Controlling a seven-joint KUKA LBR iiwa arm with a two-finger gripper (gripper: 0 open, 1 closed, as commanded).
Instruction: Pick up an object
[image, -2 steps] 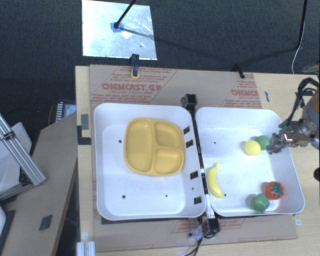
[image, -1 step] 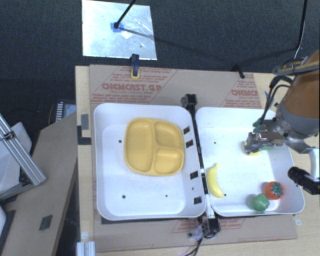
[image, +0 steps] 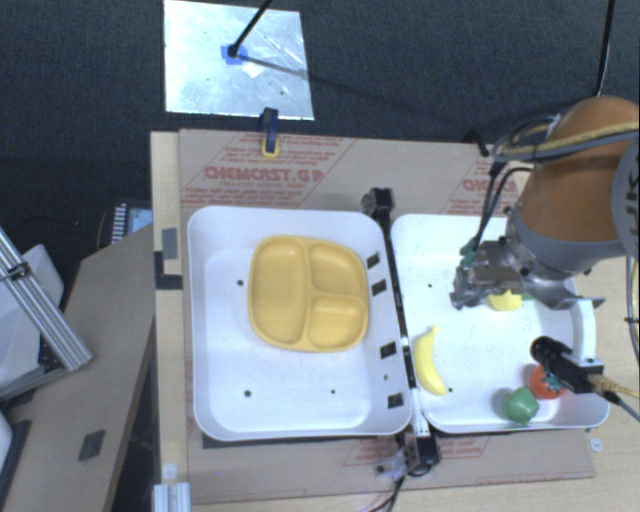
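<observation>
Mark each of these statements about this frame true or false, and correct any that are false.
1. The yellow divided plate lies in the left bin. True.
2. The banana lies on the divided plate. False: it lies in the right bin, near the divider between the bins.
3. The pincer is over the right bin. True.
4. The green object sits at the far edge of the left bin. False: it sits near the front edge of the right bin, beside a red-orange object.
5. A small yellow object lies right next to the pincer. True.
</observation>
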